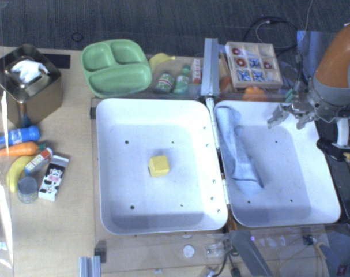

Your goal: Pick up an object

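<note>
Camera view: a yellow block lies alone near the middle of the left bin, flat on the white floor and well apart from every wall. The right bin sits just beside it, the two rims touching along a central seam. In the right bin a pale blue cloth lies crumpled along the left wall, running from the far corner down toward the middle.

The gripper hangs over the far right part of the right bin, close to its back rim, well apart from the block and off to the right of the cloth. Its two fingers are spread, with nothing between them. Above it rises the arm, its orange band at the frame's right edge.

Behind the bins, a green tray rests upside up at the far left bin's corner, with bottles beside it and a tic-tac-toe board behind the right bin. On the bench to the left stand a metal box holding something white, a carrot, a banana and a few small containers.
</note>
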Controlling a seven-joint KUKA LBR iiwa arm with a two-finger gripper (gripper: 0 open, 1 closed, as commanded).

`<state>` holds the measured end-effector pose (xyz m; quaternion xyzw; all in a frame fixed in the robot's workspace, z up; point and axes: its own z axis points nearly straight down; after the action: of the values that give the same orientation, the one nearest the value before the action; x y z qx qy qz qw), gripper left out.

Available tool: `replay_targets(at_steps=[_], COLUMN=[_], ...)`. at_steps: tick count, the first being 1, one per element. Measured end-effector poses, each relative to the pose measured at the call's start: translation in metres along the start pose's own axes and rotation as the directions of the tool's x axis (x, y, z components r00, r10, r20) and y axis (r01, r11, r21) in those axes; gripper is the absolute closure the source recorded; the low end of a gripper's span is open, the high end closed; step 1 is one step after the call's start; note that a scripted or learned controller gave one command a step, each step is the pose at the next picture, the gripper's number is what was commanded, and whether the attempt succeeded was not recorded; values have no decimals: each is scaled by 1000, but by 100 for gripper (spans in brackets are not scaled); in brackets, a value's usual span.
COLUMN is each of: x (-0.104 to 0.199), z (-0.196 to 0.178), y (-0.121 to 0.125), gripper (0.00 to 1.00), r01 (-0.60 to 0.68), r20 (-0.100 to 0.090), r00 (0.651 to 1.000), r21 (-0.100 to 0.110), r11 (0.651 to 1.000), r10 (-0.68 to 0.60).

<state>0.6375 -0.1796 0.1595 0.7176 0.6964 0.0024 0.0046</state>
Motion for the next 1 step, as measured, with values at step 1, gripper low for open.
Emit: replay_targets(at_steps=[1], x=[72], z=[70], y=[-25], gripper=[0], r01=[154], r20=[-2], r00=[988], r21=[-2], r11=[988], r10=[-154])
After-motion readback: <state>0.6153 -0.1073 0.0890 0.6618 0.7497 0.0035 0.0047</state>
